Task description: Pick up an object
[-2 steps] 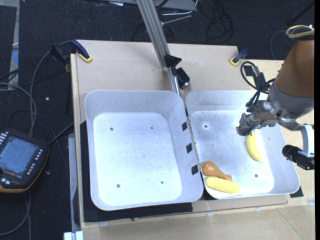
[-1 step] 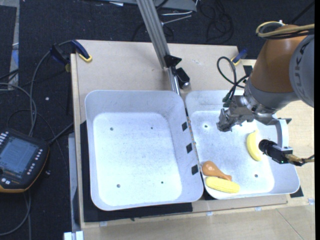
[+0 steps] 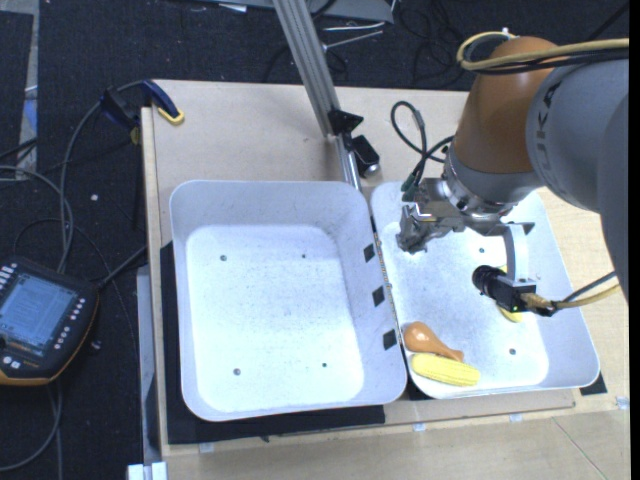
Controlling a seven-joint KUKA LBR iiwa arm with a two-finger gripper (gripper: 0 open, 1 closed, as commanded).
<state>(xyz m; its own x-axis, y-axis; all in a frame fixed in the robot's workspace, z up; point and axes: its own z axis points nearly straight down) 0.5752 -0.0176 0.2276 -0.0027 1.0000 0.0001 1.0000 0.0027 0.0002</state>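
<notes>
Gripper over right bin, far end; grip state cannot tell. Yellow corn and orange drumstick-shaped toy touching, at near-left corner, well apart from gripper.

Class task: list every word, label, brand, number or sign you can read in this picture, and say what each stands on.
"KUK": partial lettering on the grey arm, cut off at the picture's edge.
Screen of the handheld pendant on the floor: too small and blurred to read.
No readable text on the white bins.
</notes>
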